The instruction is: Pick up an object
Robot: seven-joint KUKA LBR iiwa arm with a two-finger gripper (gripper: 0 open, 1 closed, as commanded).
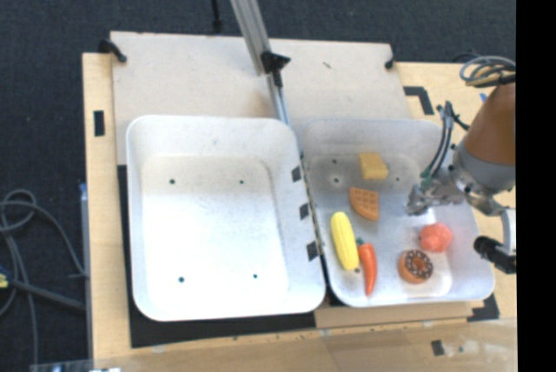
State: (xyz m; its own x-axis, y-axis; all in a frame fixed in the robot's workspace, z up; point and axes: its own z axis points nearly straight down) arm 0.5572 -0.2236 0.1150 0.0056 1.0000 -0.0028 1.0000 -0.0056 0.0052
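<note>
The right bin (339, 144) holds several toy foods: a yellow cheese block (373, 166), a waffle piece (365, 203), a yellow corn cob (344, 241), an orange carrot (367, 267), a red-pink round fruit (436, 236) and a chocolate doughnut (416, 266). My gripper (423, 200) hangs low over the right side of this bin, just above and left of the red fruit. Nothing shows between its tips. The arm with its orange band (493, 131) comes in from the right.
The left bin (139, 188) lies beside the right one. A slanted metal rail (248, 5) runs from the top down to the gap between the bins. Cables (26, 231) lie on the floor at left.
</note>
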